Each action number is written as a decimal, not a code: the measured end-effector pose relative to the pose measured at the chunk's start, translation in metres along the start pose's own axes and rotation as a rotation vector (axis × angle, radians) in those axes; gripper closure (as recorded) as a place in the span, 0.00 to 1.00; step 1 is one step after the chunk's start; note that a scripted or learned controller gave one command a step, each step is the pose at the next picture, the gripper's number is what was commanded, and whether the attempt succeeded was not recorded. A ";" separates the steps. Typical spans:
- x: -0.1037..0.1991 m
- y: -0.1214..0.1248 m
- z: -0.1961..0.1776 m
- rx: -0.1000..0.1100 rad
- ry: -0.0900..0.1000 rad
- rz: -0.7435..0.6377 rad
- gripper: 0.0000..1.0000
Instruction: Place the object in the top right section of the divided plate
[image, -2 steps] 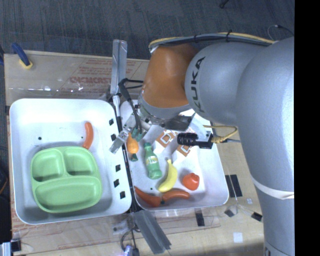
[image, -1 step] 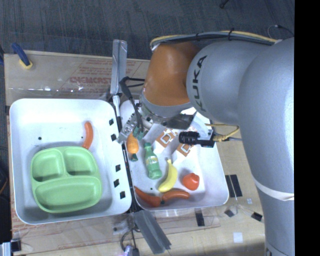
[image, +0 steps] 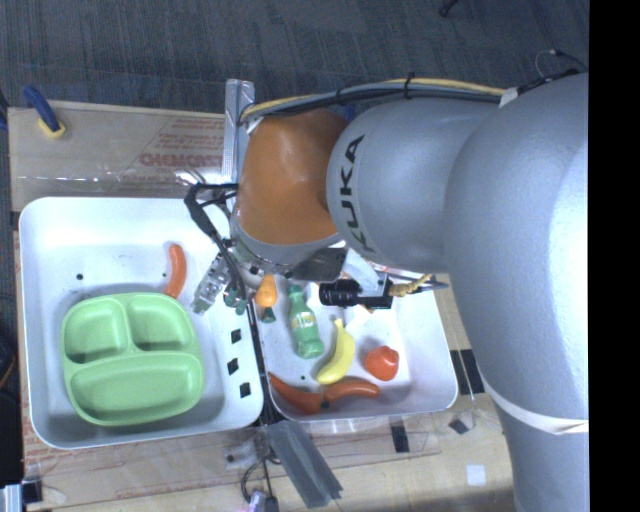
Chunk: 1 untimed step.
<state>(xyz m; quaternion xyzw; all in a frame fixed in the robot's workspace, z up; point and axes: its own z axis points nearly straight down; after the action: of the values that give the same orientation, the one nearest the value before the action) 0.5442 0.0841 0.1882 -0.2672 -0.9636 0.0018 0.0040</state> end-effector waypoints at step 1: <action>0.000 0.000 0.000 0.000 0.000 0.001 0.00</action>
<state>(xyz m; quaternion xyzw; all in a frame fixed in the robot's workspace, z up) 0.5443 0.0835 0.1883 -0.2677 -0.9635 0.0019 0.0039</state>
